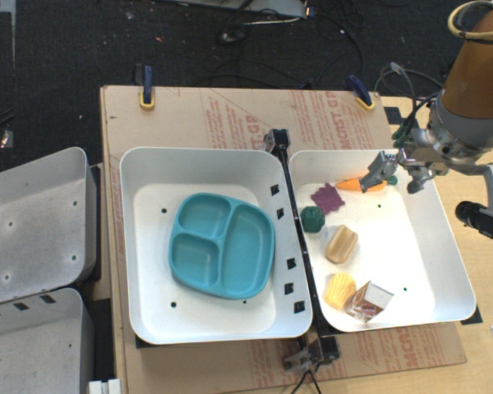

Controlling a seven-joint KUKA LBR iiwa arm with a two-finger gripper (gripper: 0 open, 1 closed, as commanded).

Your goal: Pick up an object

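Table [197, 113], cardboard-topped, with two white bins. Left bin [140, 220]: teal divided plate [222, 245]. Right bin [431, 245]: orange carrot [363, 185], purple piece [327, 197], green ball [312, 218], tan block [341, 245], yellow corn [339, 290], small carton [370, 300]. Tool [401, 175] over carrot, fingers apart, holding nothing.

Gripper [401, 171] hangs over the right bin [444, 253], right by the carrot [363, 185]. Teal tray [223, 245] sits in the left bin [140, 220].
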